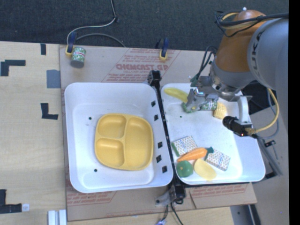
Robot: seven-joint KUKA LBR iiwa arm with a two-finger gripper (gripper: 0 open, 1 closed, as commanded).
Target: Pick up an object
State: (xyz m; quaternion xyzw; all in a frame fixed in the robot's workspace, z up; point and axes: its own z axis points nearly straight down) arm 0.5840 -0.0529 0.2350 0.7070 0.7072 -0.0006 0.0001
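Two white bins sit on the cardboard-covered bench. Gripper is low in right bin; finger state cannot be told. Corn cob lies just right (banana just left).

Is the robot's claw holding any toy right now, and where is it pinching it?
I can't tell. The gripper sits over a small greenish thing in the right bin.
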